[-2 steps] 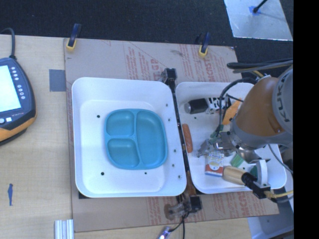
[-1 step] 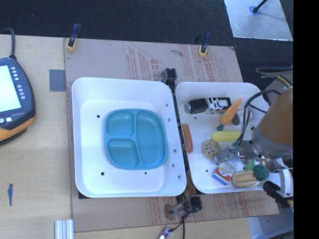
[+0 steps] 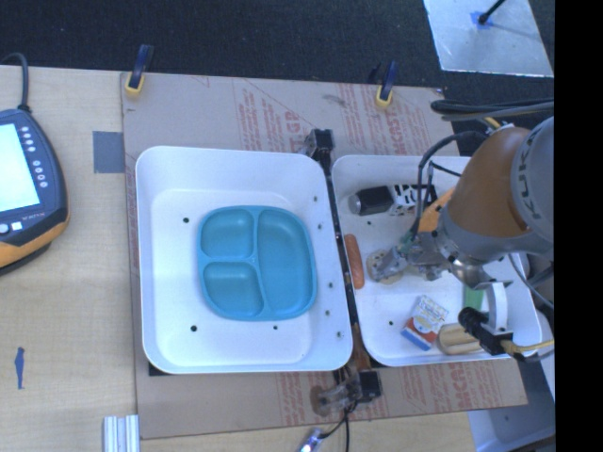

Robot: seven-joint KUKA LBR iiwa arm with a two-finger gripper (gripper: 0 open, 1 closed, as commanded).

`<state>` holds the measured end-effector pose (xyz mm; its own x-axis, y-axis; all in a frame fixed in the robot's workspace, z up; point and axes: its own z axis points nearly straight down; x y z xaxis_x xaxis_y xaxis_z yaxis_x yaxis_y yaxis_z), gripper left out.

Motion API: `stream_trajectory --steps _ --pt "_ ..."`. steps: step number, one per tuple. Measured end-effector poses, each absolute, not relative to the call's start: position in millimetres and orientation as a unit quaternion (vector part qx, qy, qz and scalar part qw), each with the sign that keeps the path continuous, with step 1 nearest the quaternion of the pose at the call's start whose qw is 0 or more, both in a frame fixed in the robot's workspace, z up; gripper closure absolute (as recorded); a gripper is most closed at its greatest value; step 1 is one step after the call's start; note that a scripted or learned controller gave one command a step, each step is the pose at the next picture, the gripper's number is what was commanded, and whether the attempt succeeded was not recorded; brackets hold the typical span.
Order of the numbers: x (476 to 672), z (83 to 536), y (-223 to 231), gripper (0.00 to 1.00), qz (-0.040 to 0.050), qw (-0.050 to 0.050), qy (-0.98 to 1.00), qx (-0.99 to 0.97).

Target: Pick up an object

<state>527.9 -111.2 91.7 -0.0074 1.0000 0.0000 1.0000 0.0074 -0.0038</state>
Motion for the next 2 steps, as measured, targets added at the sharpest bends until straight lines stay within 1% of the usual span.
stream_trajectory --steps 1,2 --pt "603.6 192.3 -83.1 0.0 0.0006 0.001 -0.708 -0.706" --pt "571.5 210.3 -134.1 0.0 0.001 0.002 -0.708 -0.707"
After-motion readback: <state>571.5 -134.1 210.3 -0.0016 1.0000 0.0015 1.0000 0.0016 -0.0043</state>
